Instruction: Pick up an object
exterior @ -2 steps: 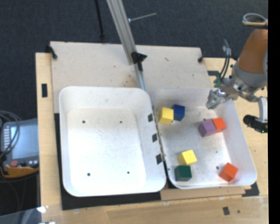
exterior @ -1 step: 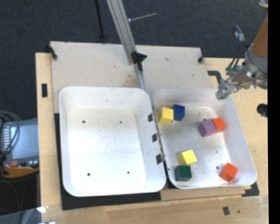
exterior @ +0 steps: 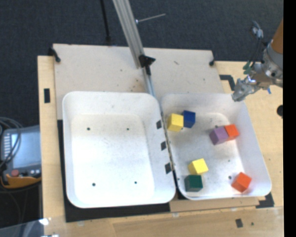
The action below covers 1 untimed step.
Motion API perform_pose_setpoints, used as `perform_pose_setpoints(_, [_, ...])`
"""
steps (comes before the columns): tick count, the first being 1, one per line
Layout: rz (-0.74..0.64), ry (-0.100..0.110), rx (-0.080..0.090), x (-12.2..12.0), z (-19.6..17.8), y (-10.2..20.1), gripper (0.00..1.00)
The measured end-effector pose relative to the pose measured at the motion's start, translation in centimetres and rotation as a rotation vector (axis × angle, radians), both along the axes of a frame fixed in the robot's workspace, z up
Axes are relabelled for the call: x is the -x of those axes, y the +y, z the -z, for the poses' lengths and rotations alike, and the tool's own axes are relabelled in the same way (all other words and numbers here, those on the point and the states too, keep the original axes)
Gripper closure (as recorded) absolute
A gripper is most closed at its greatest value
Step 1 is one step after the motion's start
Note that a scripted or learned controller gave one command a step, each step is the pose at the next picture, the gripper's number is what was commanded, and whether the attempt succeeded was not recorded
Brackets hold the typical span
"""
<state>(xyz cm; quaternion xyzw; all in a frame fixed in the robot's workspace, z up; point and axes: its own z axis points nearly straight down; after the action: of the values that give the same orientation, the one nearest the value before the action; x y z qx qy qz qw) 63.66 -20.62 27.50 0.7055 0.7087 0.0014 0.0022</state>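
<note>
Gripper [exterior: 240,91] hovers tilted above right bin's [exterior: 254,132] far corner

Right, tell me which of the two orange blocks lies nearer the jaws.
The orange block touching the purple block in the right bin. It sits higher in the view, closer to the gripper; the other orange block lies alone by the bin's near corner.

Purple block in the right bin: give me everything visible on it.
The purple block is a small matte cube, pale violet, lying flat on the floor of the right bin, toward its upper right part. Its right side touches an orange block. It looks whole and unmarked, and nothing lies on it. The tool is above the bin's far corner, well apart.
</note>
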Motion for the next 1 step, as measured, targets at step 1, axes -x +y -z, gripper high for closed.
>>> perform_pose_setpoints(1, [0.0,0.005,0.0,1.35,1.47,4.7,1.0])
